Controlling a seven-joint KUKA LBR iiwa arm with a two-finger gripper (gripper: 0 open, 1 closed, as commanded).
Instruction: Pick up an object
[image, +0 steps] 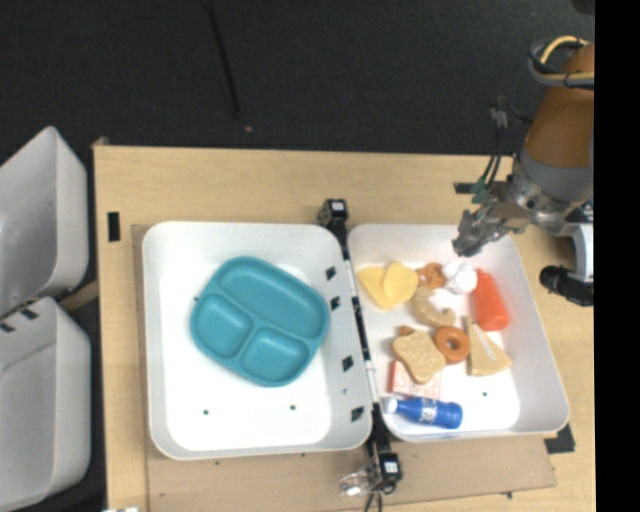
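Gripper (468, 245) poised over the cluttered right bin (535, 395)
Aimed at the small white piece (461, 277) just below; jaw state cannot be told.

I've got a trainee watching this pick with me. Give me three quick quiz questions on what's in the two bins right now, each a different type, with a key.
1. True or false: the teal divided plate lies in the left bin.
2. Which item lies nearest the front edge of the right bin? A) orange carrot-shaped piece B) blue-and-white tube C) yellow chip-like piece
3. Fill in: the gripper hovers over the ____ bin's back part.

Key: 1 true; 2 B; 3 right.
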